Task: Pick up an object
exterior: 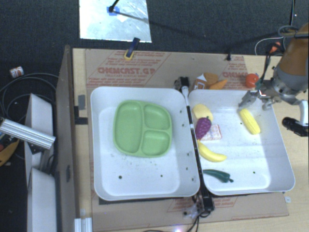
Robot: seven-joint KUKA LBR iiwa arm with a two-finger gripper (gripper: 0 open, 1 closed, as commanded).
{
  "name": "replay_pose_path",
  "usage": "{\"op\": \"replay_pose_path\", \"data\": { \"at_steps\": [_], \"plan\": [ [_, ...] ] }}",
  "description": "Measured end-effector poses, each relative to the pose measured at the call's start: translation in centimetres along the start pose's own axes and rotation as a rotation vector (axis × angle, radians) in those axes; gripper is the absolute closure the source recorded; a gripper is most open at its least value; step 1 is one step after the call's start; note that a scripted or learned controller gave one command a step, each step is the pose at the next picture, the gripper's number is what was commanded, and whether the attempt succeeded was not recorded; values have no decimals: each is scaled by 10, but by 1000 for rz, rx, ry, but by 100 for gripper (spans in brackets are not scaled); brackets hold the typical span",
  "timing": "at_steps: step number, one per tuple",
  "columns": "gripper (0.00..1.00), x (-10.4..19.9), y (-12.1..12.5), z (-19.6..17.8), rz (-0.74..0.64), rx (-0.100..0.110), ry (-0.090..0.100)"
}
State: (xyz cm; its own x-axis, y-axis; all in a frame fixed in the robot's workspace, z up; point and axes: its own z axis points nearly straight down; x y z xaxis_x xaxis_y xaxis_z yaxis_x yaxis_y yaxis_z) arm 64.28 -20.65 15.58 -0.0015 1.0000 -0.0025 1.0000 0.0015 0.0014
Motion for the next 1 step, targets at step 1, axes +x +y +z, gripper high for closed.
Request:
{"op": "replay_pose_path", "data": {
  "at_steps": [1],
  "plan": [
    [0,1,1,59,-2,2,1]
  ]
}}
